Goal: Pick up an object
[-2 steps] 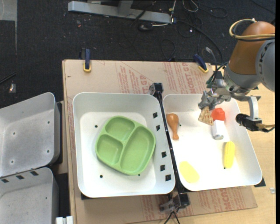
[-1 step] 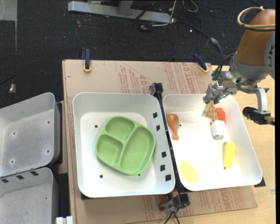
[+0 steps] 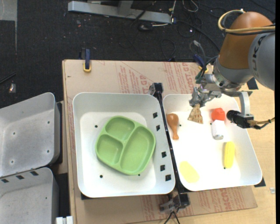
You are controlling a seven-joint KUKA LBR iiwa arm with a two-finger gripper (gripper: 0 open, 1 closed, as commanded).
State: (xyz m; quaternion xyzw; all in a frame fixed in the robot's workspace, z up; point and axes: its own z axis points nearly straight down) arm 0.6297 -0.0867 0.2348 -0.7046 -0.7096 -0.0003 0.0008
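Dark speckled floor (image 3: 35, 39) lies beyond and left of the gripper, crossed by black cables (image 3: 175, 41) and a grey metal bar (image 3: 118, 12). A brown board (image 3: 127, 74) tops the bench beneath, a clamp (image 3: 87, 61) at its far edge

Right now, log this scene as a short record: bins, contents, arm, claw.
left bin: green divided plate
right bin: drumstick, tan wedge, red-and-white item, corn, pale yellow piece
arm: reaches in from the right, over the right bin's far side
claw: just above the tan wedge; grip unclear
task state: nothing visibly lifted
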